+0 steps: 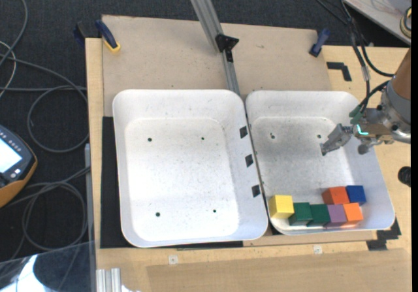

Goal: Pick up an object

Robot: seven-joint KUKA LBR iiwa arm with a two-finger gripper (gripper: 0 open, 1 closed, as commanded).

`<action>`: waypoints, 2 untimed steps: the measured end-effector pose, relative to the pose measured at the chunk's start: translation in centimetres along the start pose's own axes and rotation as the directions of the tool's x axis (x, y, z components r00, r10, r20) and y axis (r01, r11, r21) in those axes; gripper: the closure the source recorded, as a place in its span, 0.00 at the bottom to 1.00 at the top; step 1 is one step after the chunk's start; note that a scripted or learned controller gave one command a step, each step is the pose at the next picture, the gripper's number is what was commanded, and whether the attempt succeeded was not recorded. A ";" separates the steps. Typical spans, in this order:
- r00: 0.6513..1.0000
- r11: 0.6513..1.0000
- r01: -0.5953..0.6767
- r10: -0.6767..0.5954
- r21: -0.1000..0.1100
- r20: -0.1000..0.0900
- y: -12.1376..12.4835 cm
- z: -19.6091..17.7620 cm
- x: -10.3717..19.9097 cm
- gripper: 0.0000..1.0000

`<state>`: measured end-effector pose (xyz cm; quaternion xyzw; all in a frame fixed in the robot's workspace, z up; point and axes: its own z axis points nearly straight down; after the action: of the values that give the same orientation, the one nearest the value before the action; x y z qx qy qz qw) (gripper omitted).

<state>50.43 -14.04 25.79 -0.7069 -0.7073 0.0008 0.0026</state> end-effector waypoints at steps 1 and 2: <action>1.000 1.000 0.000 0.000 -0.005 0.001 0.1 -0.2 0.0 0.00; 1.000 1.000 0.000 0.000 0.003 0.000 0.4 6.1 0.1 0.00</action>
<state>50.85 -13.90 19.71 -0.7071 -0.7071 0.0018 0.0036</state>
